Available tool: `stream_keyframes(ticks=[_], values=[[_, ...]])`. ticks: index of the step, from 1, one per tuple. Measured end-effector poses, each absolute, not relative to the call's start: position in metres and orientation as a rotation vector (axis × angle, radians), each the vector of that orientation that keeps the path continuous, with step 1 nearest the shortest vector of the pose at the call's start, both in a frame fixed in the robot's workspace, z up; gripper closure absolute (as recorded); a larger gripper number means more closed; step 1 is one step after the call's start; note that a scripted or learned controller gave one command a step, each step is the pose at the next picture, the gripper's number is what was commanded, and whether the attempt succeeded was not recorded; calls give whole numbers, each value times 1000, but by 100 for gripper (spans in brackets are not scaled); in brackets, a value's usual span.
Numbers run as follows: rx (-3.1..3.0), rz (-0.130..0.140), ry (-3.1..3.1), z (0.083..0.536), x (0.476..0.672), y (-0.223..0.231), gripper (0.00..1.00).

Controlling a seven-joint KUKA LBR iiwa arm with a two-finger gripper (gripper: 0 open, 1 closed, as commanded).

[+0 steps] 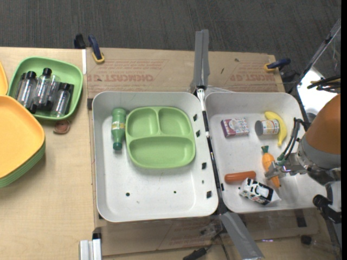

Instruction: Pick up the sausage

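Note:
The sausage (239,176), a short reddish-orange link, lies flat in the right bin (238,103) near its front left. My gripper (275,169) hangs low in the same bin, a short way right of the sausage and apart from it, over the lower end of an orange carrot (267,160). The arm's orange band (328,126) rises behind it at the right edge. A black-and-white toy (256,191) sits just in front of the sausage.
The right bin also holds a pink box (235,127), a small can (267,127) and a banana (276,124) at the back. In the left bin (146,199) are a green divided plate (160,137) and a green bottle (117,128).

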State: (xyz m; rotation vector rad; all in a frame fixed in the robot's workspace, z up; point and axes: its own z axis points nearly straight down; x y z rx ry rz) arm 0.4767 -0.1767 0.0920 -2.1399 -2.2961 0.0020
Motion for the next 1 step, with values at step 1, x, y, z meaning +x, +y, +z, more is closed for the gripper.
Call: stream_keyframes(ticks=[1], values=[[-2172,4,-2269,216,545,-133,100]])
